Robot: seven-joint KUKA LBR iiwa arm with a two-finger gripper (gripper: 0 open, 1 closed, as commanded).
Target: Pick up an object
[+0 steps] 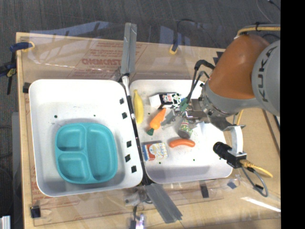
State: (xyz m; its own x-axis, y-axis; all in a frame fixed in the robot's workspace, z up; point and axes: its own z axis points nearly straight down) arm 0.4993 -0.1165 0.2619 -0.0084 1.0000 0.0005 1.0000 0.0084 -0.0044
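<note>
The left bin [43, 92] holds a teal divided tray [86, 152]. The right bin [209, 168] holds a banana [138, 107], carrot [157, 119], sausage [182, 143] and small cartons. The hand [187, 114] hangs just beside the carrot; its state cannot be told.

Floor: dark grey carpet [71, 6] ran behind the bench | Bench: pale wooden top [21, 142] under a clear plastic sheet [71, 51] with faint red lettering | Clamps: blue clamps [19, 46] gripped the left edge | Tape: grey strips [127, 46] at the middle | Light: even, soft
</note>
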